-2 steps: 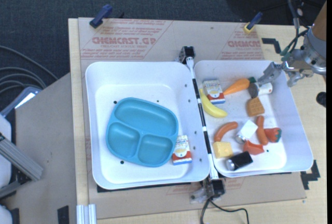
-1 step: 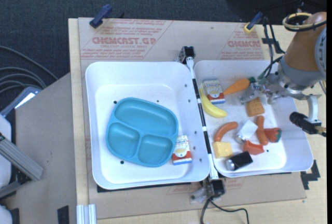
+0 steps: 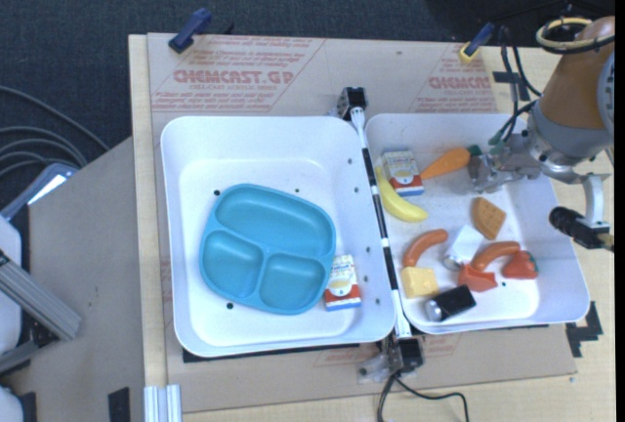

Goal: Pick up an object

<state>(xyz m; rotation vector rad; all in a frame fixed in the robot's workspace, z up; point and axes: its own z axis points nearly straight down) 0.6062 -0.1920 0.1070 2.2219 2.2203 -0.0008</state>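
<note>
**Closing on the carrot: settle the hand before you grip**

Your hand [image 3: 485,168] sat low in the right shallow white plastic bin [image 3: 562,298], just beside the green-topped end of the orange toy carrot [image 3: 447,162]. I could not tell whether it was released or clenched, and nothing showed in its grip. The carrot was the nearest thing, lying across your line of reach. My advice was to centre over its thicker middle and descend straight. The tan bread-like wedge [image 3: 488,216] lay just below the hand and could have been nudged.
</note>
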